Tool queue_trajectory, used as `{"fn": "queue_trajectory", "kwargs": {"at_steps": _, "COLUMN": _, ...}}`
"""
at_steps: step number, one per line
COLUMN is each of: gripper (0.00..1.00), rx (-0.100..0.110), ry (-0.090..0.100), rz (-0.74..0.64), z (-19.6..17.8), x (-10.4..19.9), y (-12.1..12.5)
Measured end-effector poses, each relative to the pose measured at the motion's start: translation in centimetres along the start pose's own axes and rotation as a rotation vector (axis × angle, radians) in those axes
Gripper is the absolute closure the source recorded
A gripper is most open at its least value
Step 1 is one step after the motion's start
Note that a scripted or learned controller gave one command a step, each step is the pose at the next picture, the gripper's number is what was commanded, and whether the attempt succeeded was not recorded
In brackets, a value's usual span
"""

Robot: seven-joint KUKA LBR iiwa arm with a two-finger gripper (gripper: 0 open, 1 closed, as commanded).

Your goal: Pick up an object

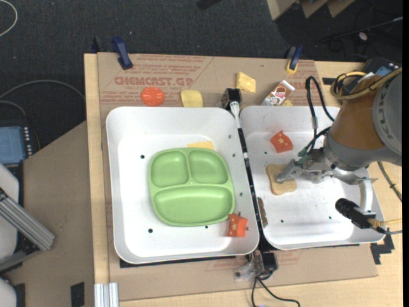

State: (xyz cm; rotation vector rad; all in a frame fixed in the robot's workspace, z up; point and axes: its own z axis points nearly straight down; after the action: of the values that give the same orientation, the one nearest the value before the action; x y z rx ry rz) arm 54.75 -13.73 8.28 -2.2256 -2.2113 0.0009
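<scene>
Camera view, from above at a slant. A brown cardboard sheet (160, 78) covers the bench, with dark carpet (51, 18) around it. On the board behind the bins lie, from left to right, an orange round piece (153, 96), a yellow block (191, 98), a second yellow piece (246, 82) and a small red-and-white packet (279, 94). The left bin (124, 178) holds a green divided plate (191, 186) near its middle, a pale yellow slab (201, 146) showing at the plate's far edge, and a small orange-red block (237, 225) just beside the plate's near right corner. The right bin (313, 226) holds a red block (280, 141) and, nearer, a tan bread-shaped piece (280, 179). My gripper (295, 171) reaches in from the right and sits low over the tan piece, at or touching its right end. I cannot tell how far my fingers are spread, nor whether anything lies between them.
</scene>
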Motion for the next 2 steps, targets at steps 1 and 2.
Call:
{"fn": "queue_trajectory", "kwargs": {"at_steps": 1, "gripper": 0.00, "rx": -0.012, "ry": -0.005, "rz": -0.011, "z": -0.4, "x": 4.3, "y": 5.1}}
{"fn": "queue_trajectory", "kwargs": {"at_steps": 2, "gripper": 0.00, "rx": -0.013, "ry": -0.006, "rz": -0.009, "z": -0.4, "x": 1.3, "y": 11.9}}
